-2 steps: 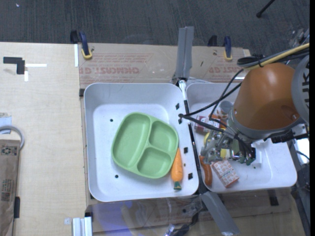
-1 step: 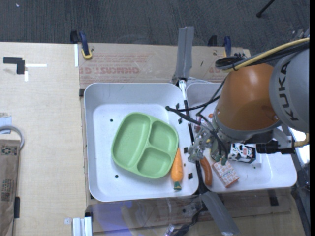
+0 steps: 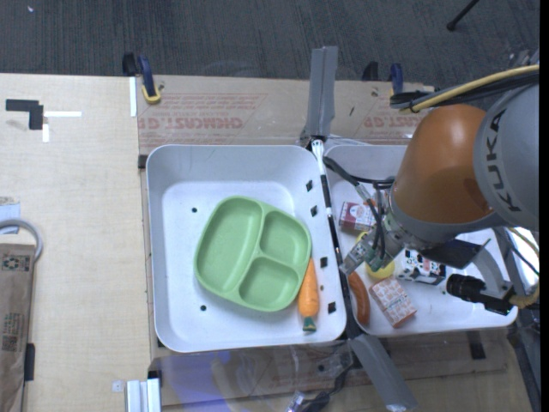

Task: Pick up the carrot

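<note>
The small orange plastic carrot (image 3: 309,294) with a green stalk end lies flat in the left white bin (image 3: 171,256), near its front right corner, stalk pointing toward the front edge.

Green divided plate (image 3: 253,254) in left bin (image 3: 171,256) — small boxes (image 3: 392,302) right.
</note>
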`<state>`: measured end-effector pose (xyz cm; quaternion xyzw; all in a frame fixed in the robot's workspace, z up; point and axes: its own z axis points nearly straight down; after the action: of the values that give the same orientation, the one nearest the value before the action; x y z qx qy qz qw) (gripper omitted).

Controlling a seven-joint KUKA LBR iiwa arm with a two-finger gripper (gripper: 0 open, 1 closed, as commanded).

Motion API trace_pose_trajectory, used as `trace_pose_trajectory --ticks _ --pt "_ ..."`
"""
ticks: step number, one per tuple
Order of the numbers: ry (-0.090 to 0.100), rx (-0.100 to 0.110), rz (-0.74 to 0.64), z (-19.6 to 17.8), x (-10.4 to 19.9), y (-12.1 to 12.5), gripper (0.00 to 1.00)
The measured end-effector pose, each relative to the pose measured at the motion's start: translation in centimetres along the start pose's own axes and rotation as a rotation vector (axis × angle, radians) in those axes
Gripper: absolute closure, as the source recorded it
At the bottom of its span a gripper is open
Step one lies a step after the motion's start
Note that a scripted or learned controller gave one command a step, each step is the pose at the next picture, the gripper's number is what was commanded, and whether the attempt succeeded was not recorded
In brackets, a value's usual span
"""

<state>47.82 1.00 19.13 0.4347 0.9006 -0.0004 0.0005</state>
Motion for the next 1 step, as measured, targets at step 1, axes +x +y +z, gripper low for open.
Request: trace_pose_trajectory --ticks 1 --pt "0.001 0.003 0.008 0.94 5.55 8.5 1.0"
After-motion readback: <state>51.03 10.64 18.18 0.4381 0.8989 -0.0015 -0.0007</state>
